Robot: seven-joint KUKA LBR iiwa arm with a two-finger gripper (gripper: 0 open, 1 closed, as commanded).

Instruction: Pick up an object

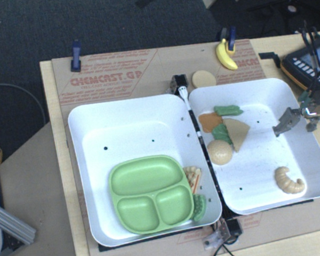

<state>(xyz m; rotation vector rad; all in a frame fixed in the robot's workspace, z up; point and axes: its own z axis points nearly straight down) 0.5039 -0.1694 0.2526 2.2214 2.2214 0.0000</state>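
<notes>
My gripper (295,128) hangs over the right edge of the right bin (262,95), open, with nothing between its fingers. In that bin, to its left, lies a cluster: a green pod (227,109), an orange piece (209,121), a tan wedge (240,132), a green leafy piece (222,132) and a beige ball (220,152). A croissant (289,180) rests near the bin's front right corner, below the gripper and apart from it.
The left bin (91,140) holds a green divided plate (151,193), with fries (193,177) and a green piece (199,207) at its right. Behind the bins lie a banana (226,56) and a beige disc (203,78). A dark device (307,62) sits at far right.
</notes>
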